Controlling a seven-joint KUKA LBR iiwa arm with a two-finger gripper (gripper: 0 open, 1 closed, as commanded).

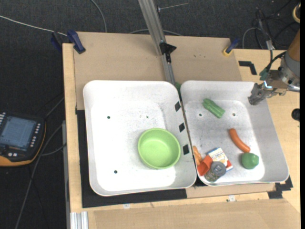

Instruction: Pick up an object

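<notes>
Two bins side by side on bench (124,56). Bowl (159,148) in left bin (102,109), near its front right corner. Right bin (271,142): cucumber (213,107) at back, sausage (239,140) mid-right, ball (249,161) before it, small box (218,156) and round tin (217,170) front left. Gripper (257,95) over back right rim.

grey arm (289,68) — metallic wrist, black cable alongside — ending in a dark claw (257,95).

Two white bins (95,104) sit side by side. The left one holds one green bowl (159,148). The right one holds one cucumber (213,108), one sausage (239,140), one green ball (249,161), one carrot (197,154) and one small box (218,157).
</notes>
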